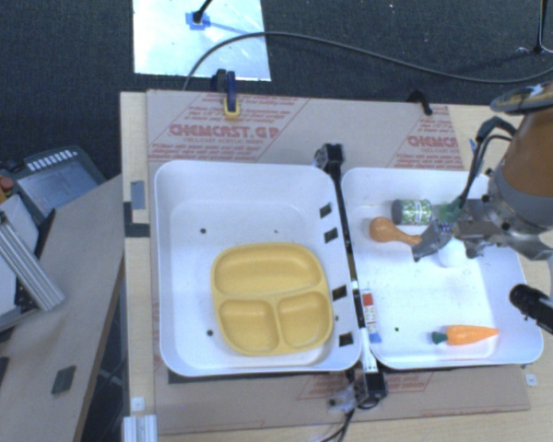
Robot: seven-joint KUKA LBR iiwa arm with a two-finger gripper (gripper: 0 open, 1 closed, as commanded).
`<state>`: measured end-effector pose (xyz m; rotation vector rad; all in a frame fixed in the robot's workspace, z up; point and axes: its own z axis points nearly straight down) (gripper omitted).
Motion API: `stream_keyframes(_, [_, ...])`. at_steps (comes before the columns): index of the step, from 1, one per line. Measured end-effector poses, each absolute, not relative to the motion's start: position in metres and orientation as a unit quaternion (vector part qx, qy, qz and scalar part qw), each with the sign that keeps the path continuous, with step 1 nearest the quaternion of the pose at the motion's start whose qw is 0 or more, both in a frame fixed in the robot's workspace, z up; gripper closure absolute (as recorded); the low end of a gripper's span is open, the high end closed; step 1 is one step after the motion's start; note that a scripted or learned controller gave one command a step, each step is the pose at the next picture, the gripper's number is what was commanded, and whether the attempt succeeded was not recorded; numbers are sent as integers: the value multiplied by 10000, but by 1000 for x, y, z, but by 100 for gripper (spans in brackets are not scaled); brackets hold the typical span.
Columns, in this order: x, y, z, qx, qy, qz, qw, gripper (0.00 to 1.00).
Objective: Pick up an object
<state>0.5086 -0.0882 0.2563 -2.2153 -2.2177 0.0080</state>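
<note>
In the right bin (415, 339), our claw (435, 239) hovers by the wooden spoon (394, 232); we cannot tell its state. We should center over the handle before descending.

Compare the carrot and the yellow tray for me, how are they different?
The carrot is small, orange and tapered; the yellow tray is far larger, flat, with three compartments. The carrot lies in the right bin, the tray in the left bin. Both rest flat on a bin floor.
</note>
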Motion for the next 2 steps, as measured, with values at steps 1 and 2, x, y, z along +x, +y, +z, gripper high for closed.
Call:
stream_keyframes(1, [511,-88,261,-7060,-7082,-7,-7,0])
stream_keyframes(2, [517,-94,205,-7067,-7075,11,12,0])
